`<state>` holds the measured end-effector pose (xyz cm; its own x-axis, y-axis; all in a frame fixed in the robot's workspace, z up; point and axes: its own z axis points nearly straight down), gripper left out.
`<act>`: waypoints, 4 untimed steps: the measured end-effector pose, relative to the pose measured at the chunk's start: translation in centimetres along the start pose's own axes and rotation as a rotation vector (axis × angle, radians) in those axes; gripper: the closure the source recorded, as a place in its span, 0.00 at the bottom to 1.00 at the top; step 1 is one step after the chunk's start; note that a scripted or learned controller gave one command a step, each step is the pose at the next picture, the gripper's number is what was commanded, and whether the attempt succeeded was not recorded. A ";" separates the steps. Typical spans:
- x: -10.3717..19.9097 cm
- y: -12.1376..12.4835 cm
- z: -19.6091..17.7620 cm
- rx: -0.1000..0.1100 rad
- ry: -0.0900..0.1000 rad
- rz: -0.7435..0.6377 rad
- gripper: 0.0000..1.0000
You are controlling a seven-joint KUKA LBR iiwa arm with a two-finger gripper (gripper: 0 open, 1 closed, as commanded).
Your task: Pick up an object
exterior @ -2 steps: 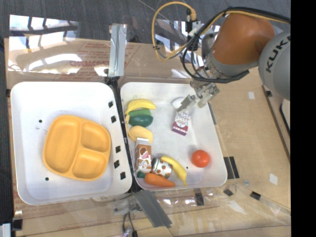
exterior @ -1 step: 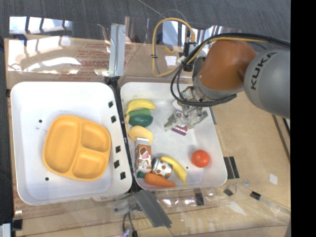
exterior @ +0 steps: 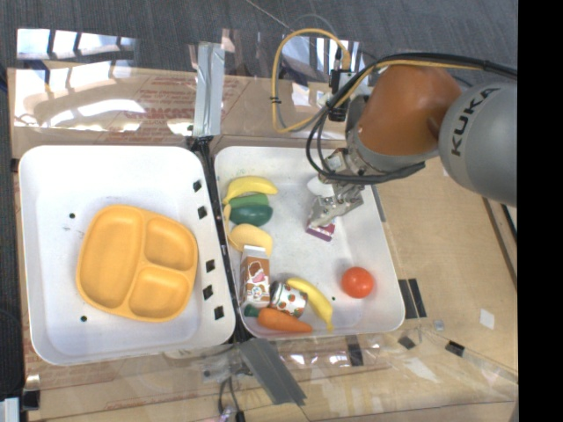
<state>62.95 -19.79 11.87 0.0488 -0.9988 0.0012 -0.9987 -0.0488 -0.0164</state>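
My gripper hangs low in the right bin, near its back right part, just above a small purple and white packet. The packet lies right under the fingertips; I cannot tell whether it is touched. Along the bin's left side lie a yellow banana, a green pepper and a yellow lemon-like piece. Toward the front are a small carton, a printed can, a second banana, a carrot and a red tomato.
The left bin holds a yellow divided plate. A yellow cable loop and black hoses rise behind the wrist. The grey arm with its orange band covers the bin's back right corner.
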 end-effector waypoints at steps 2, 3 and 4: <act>-0.5 -3.0 -9.6 -0.011 -0.006 -0.441 1.00; -0.8 -2.8 -4.9 -0.020 -0.012 -0.642 1.00; -1.6 -3.0 -4.8 -0.009 -0.009 -0.948 1.00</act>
